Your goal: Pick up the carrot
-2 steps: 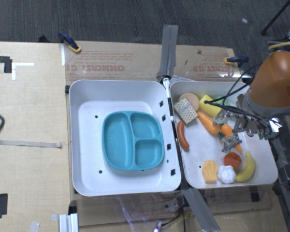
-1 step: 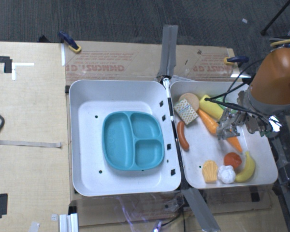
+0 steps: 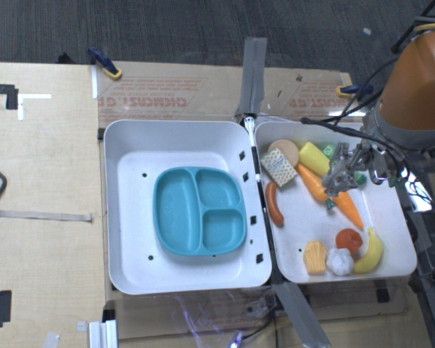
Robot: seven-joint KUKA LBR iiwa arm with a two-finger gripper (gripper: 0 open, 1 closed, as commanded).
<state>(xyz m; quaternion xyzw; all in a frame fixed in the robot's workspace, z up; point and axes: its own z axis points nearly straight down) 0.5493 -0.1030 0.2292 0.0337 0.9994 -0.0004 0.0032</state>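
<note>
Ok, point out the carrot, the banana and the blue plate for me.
carrot (image 3: 350,211): camera view, lower orange body.
banana (image 3: 370,254): camera view, middle of the curve.
blue plate (image 3: 175,209): camera view, floor of the big left compartment.

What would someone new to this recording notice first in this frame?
Probably the teal divided plate, alone in the left bin. Next, the cluster of toy food in the right bin, where the gripper sits low over the orange carrot lying diagonally near the middle. The arm's big orange band at the upper right also stands out.
</note>
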